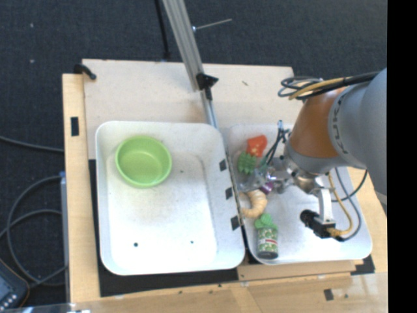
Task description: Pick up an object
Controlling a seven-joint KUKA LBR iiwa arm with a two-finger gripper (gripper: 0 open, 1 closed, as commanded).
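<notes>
The right bin (357, 245) holds several small things. A red piece (257, 145) lies at its far left, with a green leafy toy (245, 163) just in front of it. Below those sit a tan curved piece (255, 203) and a small green can (266, 236) on its side. My gripper (269, 180) hangs low over this bin, between the green toy and the tan piece, close to both. The grey and orange wrist hides the bin's middle. No object can be seen lifted off the bin floor.
In the left bin (163, 243), a green bowl (143, 162) rests at the far left corner. A slanted metal pole (186, 38) ends at the ridge between the bins. Black and yellow cables (322, 225) dangle from the wrist over the right bin's near side.
</notes>
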